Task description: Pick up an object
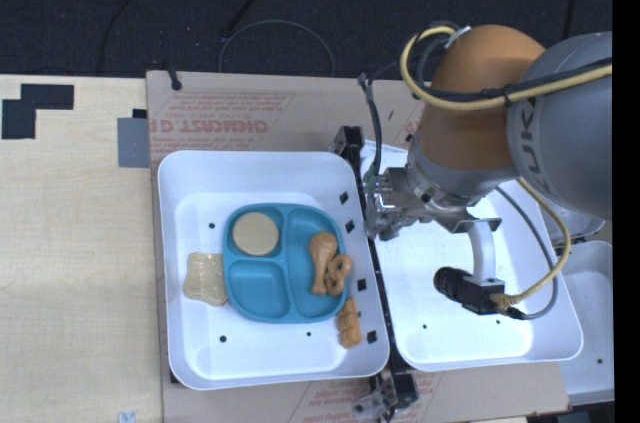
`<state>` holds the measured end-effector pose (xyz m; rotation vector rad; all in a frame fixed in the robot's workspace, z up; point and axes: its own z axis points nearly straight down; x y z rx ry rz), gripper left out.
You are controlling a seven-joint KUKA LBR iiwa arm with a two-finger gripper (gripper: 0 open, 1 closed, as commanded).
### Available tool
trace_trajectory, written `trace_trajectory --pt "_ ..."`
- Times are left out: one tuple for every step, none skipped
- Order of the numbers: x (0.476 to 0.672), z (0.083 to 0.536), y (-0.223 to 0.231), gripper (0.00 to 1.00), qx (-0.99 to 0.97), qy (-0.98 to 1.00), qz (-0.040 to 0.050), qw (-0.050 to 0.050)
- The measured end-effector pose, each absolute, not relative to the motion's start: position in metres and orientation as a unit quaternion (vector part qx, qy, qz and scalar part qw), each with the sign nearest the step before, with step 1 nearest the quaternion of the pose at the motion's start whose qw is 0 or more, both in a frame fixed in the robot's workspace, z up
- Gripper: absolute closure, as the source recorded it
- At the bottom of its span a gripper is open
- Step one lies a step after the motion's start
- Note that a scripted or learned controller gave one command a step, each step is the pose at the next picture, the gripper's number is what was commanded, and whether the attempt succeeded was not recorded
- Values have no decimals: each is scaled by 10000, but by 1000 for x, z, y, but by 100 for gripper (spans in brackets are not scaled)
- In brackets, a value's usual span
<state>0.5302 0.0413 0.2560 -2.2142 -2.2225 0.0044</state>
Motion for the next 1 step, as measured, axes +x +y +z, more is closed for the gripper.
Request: trace_trajectory --pt "524 251 85 100 -7058 -7084 18 23"
